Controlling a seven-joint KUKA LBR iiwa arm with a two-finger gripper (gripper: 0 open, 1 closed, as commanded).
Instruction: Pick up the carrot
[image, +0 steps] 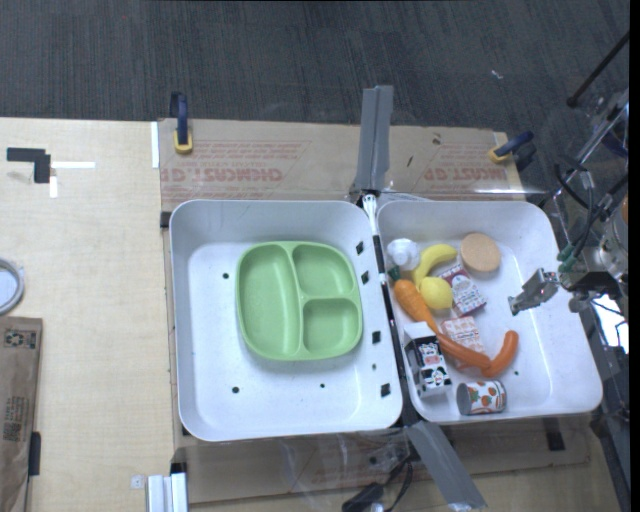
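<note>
Orange and tapered, the plastic toy carrot (413, 302) lies in the right shallow white plastic bin (535, 385), hard against that bin's nine o'clock wall, its pale green top pointing towards eleven o'clock and its thin end towards five. It is boxed in, which is why I judge this pick to be awkward: the yellow toy banana (435, 260) and the round yellow lemon (434, 292) sit just beside it at one and three o'clock, a small red-and-white printed carton (467, 296) lies a little beyond, and the long orange-red toy sausage (478, 351) starts near the carrot's tip and curves off towards four o'clock. A black-and-white milk carton (429, 365) and a short printed tin can (481, 398) crowd the six o'clock end, and a round tan biscuit-like disc (481, 253) rests up at one o'clock.

My gripper (529, 294) hangs at the three o'clock side of the same bin, well apart from the carrot and holding nothing. I cannot tell how far my jaws are parted; they are too small and slanted to read.

The left white bin (200, 390) carries a pale green divided plastic plate (299, 299), out of my way. Both bins sit side by side on the light wooden worktop (80, 260).

I would approach along the carrot's length, closing across its thick middle, so the lemon and sausage are not caught.
</note>
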